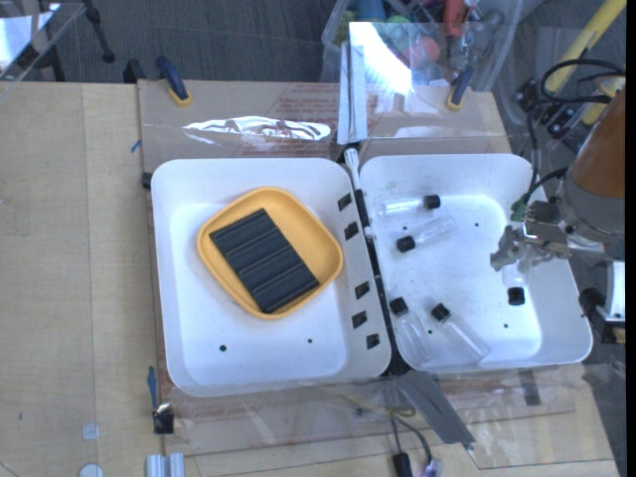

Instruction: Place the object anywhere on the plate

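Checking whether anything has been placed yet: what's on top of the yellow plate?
A dark ribbed rectangular pad lies on the yellow plate, covering its middle; whatever lies beneath it is hidden.

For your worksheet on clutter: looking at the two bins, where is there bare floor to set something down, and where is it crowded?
Bare: the left bin floor in front of the yellow plate, and the plate's rim around the dark ribbed pad. Crowded: the right bin, strewn with clear black-capped vials, the gripper at its right side.

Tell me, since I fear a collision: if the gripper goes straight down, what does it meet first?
Probably the black-capped vial just below the gripper, or the right bin floor beside it; depth is unclear.
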You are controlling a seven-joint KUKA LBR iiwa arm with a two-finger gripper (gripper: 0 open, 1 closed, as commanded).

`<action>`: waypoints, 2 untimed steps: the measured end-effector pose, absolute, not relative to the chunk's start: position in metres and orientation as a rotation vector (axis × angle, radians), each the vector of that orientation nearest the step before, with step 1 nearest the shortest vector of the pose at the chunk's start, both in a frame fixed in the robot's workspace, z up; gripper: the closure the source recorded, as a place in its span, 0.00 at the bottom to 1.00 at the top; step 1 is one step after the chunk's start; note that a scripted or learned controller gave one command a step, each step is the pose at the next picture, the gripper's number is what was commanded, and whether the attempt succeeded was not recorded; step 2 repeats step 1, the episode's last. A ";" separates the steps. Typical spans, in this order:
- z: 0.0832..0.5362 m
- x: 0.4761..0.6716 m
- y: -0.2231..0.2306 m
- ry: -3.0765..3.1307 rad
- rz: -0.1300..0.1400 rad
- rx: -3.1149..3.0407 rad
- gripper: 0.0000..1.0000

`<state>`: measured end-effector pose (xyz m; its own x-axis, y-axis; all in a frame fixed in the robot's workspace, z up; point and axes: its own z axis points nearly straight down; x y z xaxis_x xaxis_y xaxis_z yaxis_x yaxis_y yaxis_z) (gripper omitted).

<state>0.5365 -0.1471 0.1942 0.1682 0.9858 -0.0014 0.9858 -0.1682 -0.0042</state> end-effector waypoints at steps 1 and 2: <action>0.194 0.537 -0.147 -2.024 0.005 -2.400 0.00; 0.194 0.537 -0.147 -2.024 0.005 -2.400 0.00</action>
